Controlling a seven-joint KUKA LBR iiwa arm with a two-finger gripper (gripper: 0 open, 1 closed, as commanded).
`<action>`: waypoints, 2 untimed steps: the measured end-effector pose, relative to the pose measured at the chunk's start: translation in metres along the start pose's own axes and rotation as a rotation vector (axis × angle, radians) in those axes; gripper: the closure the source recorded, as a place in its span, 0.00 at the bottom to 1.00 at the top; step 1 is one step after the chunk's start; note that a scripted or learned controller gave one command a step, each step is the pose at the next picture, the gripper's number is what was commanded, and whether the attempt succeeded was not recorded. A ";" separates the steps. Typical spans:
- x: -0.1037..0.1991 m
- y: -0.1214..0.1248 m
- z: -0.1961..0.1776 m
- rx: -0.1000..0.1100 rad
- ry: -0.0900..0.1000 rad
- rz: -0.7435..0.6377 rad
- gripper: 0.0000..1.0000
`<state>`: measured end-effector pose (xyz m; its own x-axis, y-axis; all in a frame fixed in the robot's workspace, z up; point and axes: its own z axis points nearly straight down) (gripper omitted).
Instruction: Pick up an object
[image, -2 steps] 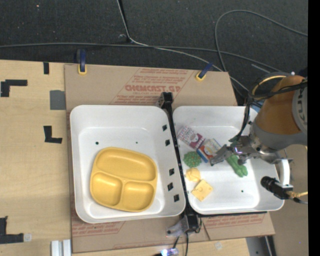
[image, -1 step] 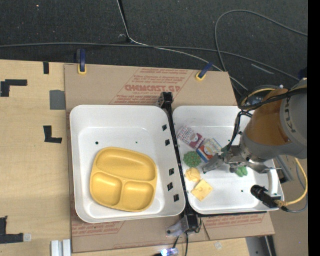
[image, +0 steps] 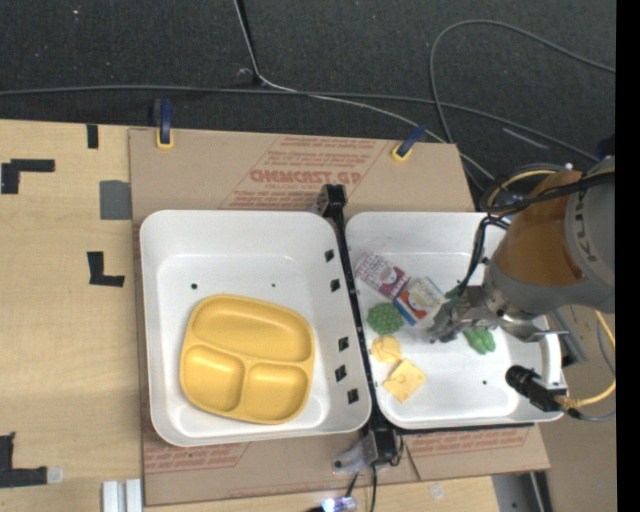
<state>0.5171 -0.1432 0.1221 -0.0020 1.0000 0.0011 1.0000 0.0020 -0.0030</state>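
The gripper (image: 447, 322) hangs low in the right bin (image: 440, 225); whether anything sits between its dark tips I cannot tell. A green piece (image: 481, 340) lies just beside it, a small carton (image: 417, 298) just left. Farther left lie a green broccoli-like toy (image: 384, 319), a patterned packet (image: 378, 272), and two yellow pieces (image: 403, 380). The left bin (image: 165, 235) holds a yellow divided plate (image: 247, 358).

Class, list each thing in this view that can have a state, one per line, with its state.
yellow divided plate: upright, lying flat in the left bin
claw: low in the right bin, beside the green toy
green toy: lying on the bin floor
cheese wedge: lying flat, apart from the claw
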 end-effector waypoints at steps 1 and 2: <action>0.008 0.001 -0.045 -0.006 -0.002 0.000 1.00; 0.016 0.008 -0.095 -0.008 -0.002 0.000 1.00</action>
<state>0.5253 -0.1269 0.2172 -0.0023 1.0000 -0.0010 1.0000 0.0023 0.0046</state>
